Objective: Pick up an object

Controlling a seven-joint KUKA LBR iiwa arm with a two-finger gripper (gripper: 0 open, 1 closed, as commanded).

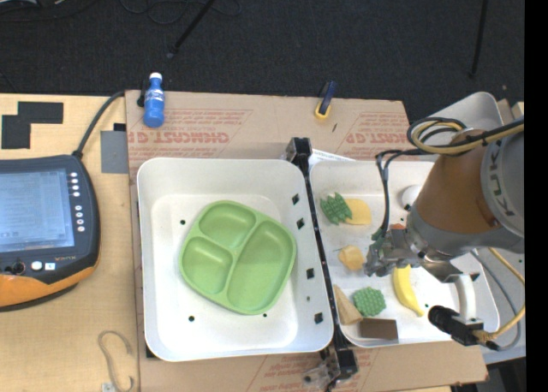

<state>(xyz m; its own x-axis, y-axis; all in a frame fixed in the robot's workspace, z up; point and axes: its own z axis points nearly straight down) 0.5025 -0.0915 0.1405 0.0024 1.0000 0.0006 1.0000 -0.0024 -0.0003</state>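
Note:
My gripper [379, 260] hangs low inside the right bin [488, 296], under the orange-banded wrist. Just left of it lies a small yellow chunk [349, 257]. A banana [406, 289] lies just below and right of the gripper. A green knobbly piece [369, 300] sits below the gripper, with a tan wedge [344, 303] and a brown block [378, 329] near the bin's front. Farther back rest another green piece [336, 207] and a yellow piece [359, 211]. The arm hides the right half of the bin.
The left bin [163, 210] holds a green divided plate [238, 255]. A black divider [310, 253] separates the bins. A blue bottle [153, 101] and a yellow-blue clamp [324, 101] stand at the cardboard's back edge. A tablet [43, 210] lies far left.

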